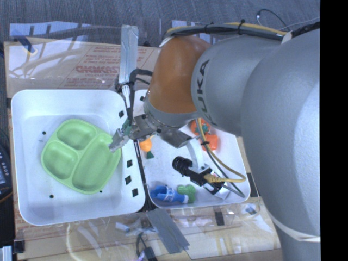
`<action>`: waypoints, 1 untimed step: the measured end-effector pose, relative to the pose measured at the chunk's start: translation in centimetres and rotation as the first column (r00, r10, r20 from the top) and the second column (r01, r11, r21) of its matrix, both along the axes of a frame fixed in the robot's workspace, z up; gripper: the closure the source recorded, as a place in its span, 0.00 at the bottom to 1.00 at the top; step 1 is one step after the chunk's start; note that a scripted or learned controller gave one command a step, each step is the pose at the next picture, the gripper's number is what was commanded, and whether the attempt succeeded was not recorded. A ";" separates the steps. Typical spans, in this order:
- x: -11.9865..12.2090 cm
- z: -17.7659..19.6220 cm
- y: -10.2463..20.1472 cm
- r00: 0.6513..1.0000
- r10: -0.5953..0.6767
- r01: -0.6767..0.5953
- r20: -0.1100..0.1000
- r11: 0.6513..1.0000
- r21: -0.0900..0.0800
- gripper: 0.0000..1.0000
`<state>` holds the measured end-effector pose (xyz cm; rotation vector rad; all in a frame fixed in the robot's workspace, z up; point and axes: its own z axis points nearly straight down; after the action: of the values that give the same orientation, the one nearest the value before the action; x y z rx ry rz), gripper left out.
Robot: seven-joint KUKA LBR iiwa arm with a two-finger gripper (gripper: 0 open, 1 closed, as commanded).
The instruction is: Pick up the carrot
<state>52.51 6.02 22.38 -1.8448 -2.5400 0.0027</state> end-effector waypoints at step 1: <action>-1.4 6.1 3.7 0.999 0.034 -0.034 0.004 0.999 0.000 0.00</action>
<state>51.13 9.77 28.46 -1.8025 -2.5739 -0.0015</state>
